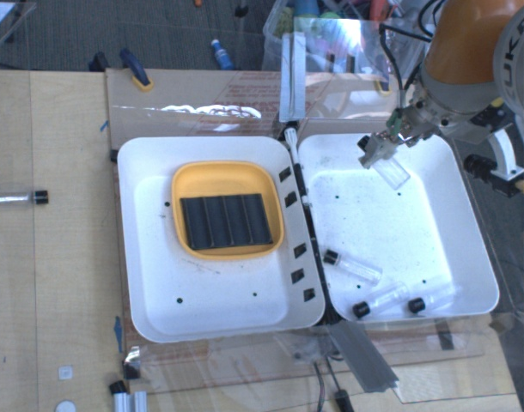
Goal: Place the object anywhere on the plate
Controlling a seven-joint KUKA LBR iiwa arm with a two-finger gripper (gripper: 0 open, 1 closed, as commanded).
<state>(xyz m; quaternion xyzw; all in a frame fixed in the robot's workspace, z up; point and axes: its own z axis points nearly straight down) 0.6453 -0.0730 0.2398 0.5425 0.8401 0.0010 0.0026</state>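
A yellow plate (pixel 230 175) lies in the left bin (pixel 150 256) with a black ridged slab (pixel 226 221) resting on it. In the right bin (pixel 451 230) several clear tubes with black caps lie near the front: one (pixel 355 267) left of centre, and two more (pixel 391 299) side by side by the front wall. My gripper (pixel 378 149) hangs over the back of the right bin, near its far wall. A small clear piece (pixel 393 173) shows just below and right of it; I cannot tell whether it is held or lying on the bin floor.
A raised divider with black clips (pixel 295 221) separates the two bins. Behind them stand a clear box of bright items (pixel 348 7) and a taped cardboard strip (pixel 202 101). A black-tipped tube (pixel 21 198) lies on the bench at the left.
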